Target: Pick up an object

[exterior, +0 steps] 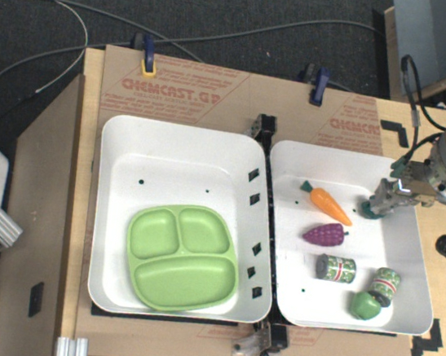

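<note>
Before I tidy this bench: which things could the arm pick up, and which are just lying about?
Candidates for picking, right bin:
carrot
purple grapes
can
second can
green pepper
The gripper hangs near the carrot.

Lying about:
green divided plate, left bin
cables
blue clamps

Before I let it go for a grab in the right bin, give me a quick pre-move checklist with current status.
1. Targets in the right bin: carrot, grapes, two cans, green toy: ok.
2. Gripper over the right bin: ok.
3. Gripper free of any object: cannot tell.
4. Carrot apart from grapes: ok.
5. Right can clear of green toy: not ok, they touch.
6. Green tray in the left bin, out of the path: ok.
</note>
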Tool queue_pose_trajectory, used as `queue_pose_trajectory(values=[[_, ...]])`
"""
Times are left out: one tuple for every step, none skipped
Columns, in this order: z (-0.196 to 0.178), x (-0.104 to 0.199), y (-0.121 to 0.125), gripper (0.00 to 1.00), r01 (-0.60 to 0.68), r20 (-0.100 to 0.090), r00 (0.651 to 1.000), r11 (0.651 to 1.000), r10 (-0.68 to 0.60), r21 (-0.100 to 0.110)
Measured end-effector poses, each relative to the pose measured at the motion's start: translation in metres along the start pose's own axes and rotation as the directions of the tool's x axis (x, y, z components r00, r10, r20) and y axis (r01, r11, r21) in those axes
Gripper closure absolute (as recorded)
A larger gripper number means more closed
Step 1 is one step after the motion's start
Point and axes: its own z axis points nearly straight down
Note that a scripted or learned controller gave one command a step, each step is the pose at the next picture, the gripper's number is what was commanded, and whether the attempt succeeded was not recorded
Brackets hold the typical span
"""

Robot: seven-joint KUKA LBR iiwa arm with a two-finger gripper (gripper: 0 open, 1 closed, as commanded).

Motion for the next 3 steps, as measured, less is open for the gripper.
queue_pose_trajectory(values=[[-0.01,0.054,0.019,1.0,0.0,-0.001,1.0,1.0,0.0,0.0],[-0.014,0.101,0.029,1.0,-0.001,0.0,1.0,1.0,0.001,0.002],[0.002,0.151,0.046,1.0,-0.002,0.001,1.0,1.0,0.002,0.002]])
